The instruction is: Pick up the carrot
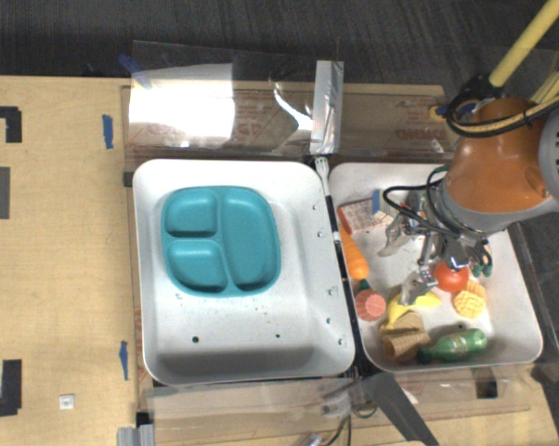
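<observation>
Carrot (356,258) lies against right bin's left wall; claw (426,266), grip unreadable, hovers over neighbouring toys, risking wrong pick.

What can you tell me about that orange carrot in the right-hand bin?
The carrot is a small orange toy, plastic by its look, with a paler yellowish top end. It lies flat in the right bin, close along the left wall, its length running up and down the picture. A pink round piece lies just below its lower end. The pincer hovers to its right, apart from it.
</observation>
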Controlling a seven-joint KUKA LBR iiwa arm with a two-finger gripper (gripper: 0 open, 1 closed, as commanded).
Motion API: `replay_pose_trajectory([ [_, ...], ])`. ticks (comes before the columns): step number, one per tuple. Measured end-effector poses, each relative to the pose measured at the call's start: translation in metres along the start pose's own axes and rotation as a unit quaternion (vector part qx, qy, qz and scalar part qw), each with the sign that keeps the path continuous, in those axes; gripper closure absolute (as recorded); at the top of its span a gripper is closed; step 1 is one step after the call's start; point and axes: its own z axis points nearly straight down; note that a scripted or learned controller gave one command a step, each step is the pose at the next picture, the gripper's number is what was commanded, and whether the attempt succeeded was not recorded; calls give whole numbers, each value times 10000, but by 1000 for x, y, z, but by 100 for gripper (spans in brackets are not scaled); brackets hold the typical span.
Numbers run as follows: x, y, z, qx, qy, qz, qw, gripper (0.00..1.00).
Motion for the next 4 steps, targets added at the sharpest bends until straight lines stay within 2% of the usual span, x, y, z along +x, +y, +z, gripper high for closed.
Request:
replay_pose_trajectory([
  [1,31,28,-61,5,-28,1486,9889,0],
  [2,13,44,-62,4,-30,191,9998,0],
  [3,-18,23,-77,11,-39,-1509,9885,0],
  [4,18,-6,20,-14,31,-994,9950,0],
])
